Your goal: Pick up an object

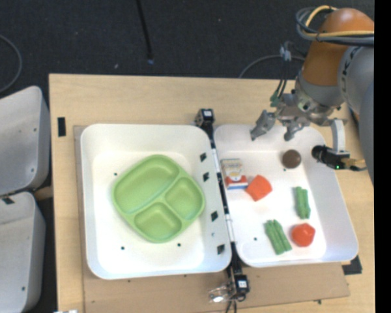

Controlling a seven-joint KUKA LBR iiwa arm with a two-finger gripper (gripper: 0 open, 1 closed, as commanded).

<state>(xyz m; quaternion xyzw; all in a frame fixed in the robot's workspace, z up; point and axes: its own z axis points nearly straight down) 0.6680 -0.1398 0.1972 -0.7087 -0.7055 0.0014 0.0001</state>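
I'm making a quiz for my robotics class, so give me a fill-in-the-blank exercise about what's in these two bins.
1. The green divided plate lies in the ____ bin.
2. The divided plate has ____ compartments.
3. The gripper hangs above the far edge of the ____ bin.
4. The brown ball lies in the same bin as two green pieces and two ____ pieces.

Missing words: left; three; right; orange-red
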